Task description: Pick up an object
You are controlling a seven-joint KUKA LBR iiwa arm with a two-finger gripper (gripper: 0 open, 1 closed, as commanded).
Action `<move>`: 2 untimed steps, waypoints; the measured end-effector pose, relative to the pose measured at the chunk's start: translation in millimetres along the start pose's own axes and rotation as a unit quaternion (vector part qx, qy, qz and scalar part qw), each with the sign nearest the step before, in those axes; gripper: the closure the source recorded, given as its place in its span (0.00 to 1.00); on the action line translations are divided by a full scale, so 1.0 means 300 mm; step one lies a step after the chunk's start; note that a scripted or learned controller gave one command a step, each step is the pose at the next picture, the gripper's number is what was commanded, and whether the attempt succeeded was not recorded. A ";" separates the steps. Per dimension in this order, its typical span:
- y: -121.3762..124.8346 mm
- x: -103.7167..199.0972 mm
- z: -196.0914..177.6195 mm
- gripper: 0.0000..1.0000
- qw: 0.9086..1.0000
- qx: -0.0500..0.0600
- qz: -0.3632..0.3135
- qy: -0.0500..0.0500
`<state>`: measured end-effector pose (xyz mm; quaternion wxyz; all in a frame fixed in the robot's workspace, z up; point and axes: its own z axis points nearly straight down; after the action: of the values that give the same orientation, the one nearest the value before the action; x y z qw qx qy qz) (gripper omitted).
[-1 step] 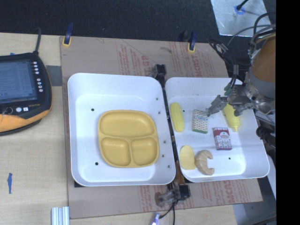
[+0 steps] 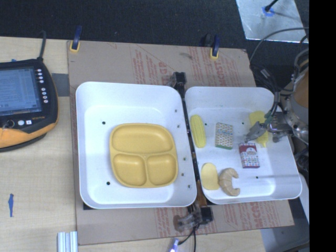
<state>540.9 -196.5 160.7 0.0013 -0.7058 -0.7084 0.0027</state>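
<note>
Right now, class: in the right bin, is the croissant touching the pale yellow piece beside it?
Touching. The camera view shows the croissant resting against the yellow piece, with no white bin floor between them.

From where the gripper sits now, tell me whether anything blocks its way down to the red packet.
Nothing visible does. The gripper hangs in the right bin just above the red packet, with bare bin floor between them. The patterned packet lies off to the side.

Arm: enters from the right edge of the camera view, wrist low and reaching leftward. Hand [image 2: 257,132]: metal, two-fingered, fingers pointing left and down, tips slightly spread with a narrow gap between them. Upper arm mostly cut off at the edge, a rounded part showing.
</note>
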 end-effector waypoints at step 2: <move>0.312 -0.053 0.052 0.00 1.000 -0.003 0.000 0.001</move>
<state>634.6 -211.9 144.6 -0.0005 -0.7059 -0.7083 -0.0001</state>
